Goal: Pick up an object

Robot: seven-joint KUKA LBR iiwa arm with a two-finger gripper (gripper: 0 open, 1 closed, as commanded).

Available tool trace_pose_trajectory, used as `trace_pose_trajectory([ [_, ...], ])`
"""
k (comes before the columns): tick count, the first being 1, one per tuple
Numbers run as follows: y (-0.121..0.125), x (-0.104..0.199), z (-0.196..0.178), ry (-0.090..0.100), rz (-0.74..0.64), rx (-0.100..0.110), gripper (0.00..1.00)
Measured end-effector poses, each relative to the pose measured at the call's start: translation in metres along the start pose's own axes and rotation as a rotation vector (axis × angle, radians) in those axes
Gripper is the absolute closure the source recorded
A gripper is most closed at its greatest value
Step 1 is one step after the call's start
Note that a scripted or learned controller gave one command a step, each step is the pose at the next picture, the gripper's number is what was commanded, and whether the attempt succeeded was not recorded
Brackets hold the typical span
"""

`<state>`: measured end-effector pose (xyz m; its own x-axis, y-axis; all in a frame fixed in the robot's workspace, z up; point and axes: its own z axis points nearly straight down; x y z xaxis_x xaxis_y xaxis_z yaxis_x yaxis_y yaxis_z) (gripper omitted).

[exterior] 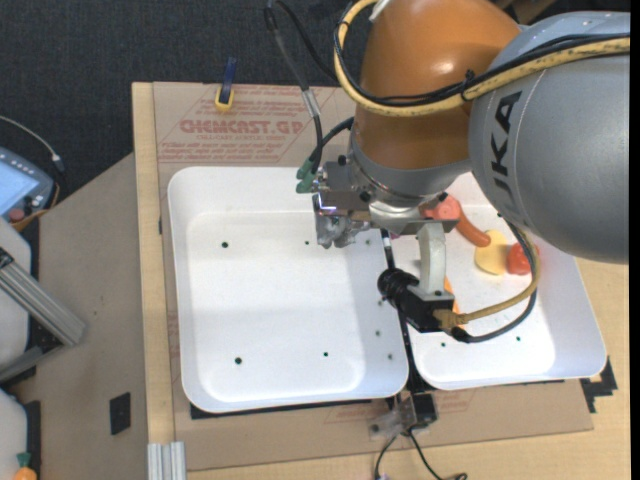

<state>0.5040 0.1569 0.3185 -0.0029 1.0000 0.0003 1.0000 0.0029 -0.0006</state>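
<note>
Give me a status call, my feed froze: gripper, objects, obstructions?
Gripper low over left bin, near its right wall. Orange and yellow objects in right bin, partly hidden behind arm. Nothing seen held.

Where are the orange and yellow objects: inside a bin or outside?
Inside. The orange and yellow objects lie on the right bin's floor, partly hidden by the arm.

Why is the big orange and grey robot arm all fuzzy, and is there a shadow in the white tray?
In the camera view, the arm sits close to the lens, so it looks huge and soft-edged, while the left bin below is sharper. A faint grey shadow falls across that bin's floor, beside the hand. The orange band shows a mild shine, no harsh glare.
</note>
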Motion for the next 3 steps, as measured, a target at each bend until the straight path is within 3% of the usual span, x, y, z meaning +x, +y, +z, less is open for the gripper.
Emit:
trace_pose_trajectory([
  [1, -0.026, 0.073, -0.085, 0.007, -0.008, -0.010, 1.00],
  [2, -0.008, -0.013, 0.060, -0.008, 0.013, 0.014, 1.00],
  [3, 0.069, 0.024, -0.063, 0.004, 0.000, -0.018, 1.00],
])
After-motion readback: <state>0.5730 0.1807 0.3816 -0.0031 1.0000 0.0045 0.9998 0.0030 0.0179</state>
